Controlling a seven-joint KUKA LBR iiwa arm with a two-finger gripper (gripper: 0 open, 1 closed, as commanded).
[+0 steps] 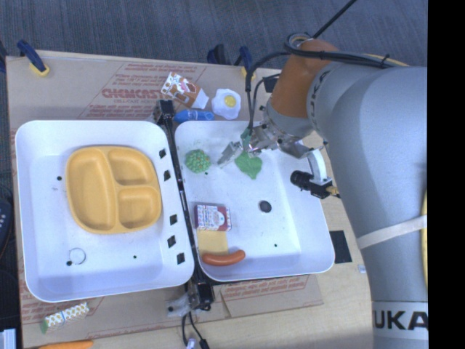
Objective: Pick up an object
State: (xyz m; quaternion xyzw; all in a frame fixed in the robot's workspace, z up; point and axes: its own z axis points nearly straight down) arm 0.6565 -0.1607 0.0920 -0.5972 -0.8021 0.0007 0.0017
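Over the right bin (pixel 312 246), near its far wall: gripper (pixel 242 150), reaching in from the right, low above the bin floor; just beside it, on its near-right side, a green leafy piece (pixel 250 166), seemingly touching or partly under the fingertips; whether clamped between them or merely beside them, impossible to tell; finger spread likewise unclear, hidden by the wrist and the slant of the view.

To the left of the gripper, a round green knobbly piece (pixel 197 161), apart from it; nearer the front, a small red-and-white packet (pixel 212 216), a yellow slab (pixel 213 241) just below it, and a sausage (pixel 223 257) against the front wall; a dark spot (pixel 265 207) on the floor, mid-bin.

Left bin (pixel 29 195): a yellow divided tray (pixel 112 187).

Likely target the leafy piece: probably toy food, light, thin, somewhat floppy, lying flat; hard to get under; best pinched across a raised fold or its thickest edge, from straight above; risk of sliding on the smooth white floor or slipping out of a shallow grip.
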